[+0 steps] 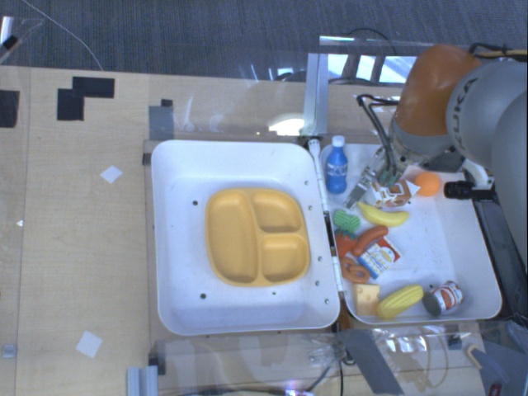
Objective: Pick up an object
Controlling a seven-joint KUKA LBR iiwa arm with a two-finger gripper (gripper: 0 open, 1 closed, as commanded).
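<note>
The right bin (474, 246) holds a jumble of toy food. My gripper (373, 186) hangs low over its far part, just above a small white and red carton (394, 193) and a yellow banana (384, 215). A blue bottle (336, 165) stands just left of the gripper, and an orange (427, 184) lies just right of it. Whether the carton is gripped or merely lies under the gripper is unclear. Nearer the front lie a green piece (346, 221), a red sausage (368, 238), a white packet (380, 258), a yellow block (365, 294), a yellow corn-like piece (399, 300) and a can (444, 298).
The left bin (177, 221) holds a yellow divided tray (257, 236). A ridge between the two bins (327, 229) runs front to back. The grey arm with its orange band (433, 89) fills the space above the right bin's far right corner.
</note>
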